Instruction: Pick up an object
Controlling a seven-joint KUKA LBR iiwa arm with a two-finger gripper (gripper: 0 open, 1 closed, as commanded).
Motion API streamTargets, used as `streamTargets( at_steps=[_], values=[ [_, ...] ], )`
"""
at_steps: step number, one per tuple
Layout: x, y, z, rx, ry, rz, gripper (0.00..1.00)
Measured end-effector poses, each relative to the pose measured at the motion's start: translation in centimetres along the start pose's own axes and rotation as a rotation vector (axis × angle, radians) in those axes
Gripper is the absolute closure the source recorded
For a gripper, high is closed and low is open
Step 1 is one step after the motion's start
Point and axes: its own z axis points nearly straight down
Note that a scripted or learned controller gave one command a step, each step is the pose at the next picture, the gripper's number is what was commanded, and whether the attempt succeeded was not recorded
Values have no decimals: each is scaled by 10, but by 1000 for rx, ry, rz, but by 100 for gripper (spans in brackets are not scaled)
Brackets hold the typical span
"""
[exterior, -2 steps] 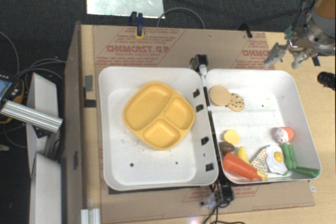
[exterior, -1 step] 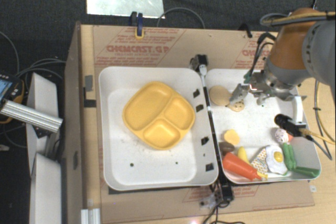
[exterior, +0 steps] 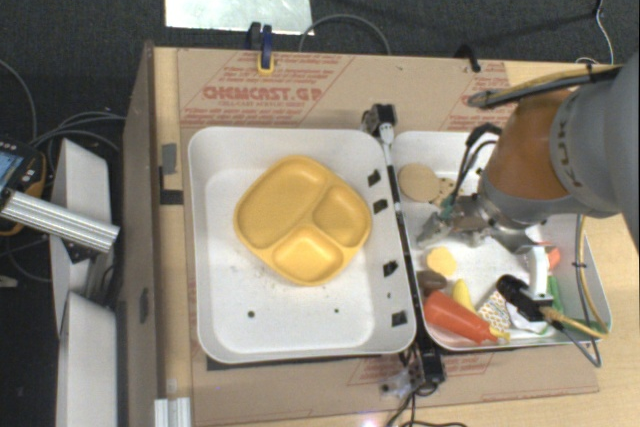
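Claw (exterior: 452, 218) (finger state cannot be told) low in right bin (exterior: 430, 147); carrot (exterior: 458, 317) below, yellow tray (exterior: 302, 219) left.

Two white bins (exterior: 215, 245), one yellow divided plate (exterior: 303, 218), one orange carrot (exterior: 458, 317).

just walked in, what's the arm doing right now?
The arm reaches in from the right over the right bin, its gripper low among the small items there. Nothing is visibly held. Near it lie a tan disc, a yellow piece and an orange carrot-like toy. The left bin holds a yellow divided plate, untouched.
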Motion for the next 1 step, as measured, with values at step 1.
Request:
streamTargets(
  at_steps=[1],
  values=[
    [2, 51, -5, -11, -3, -5, 0]
  ],
)
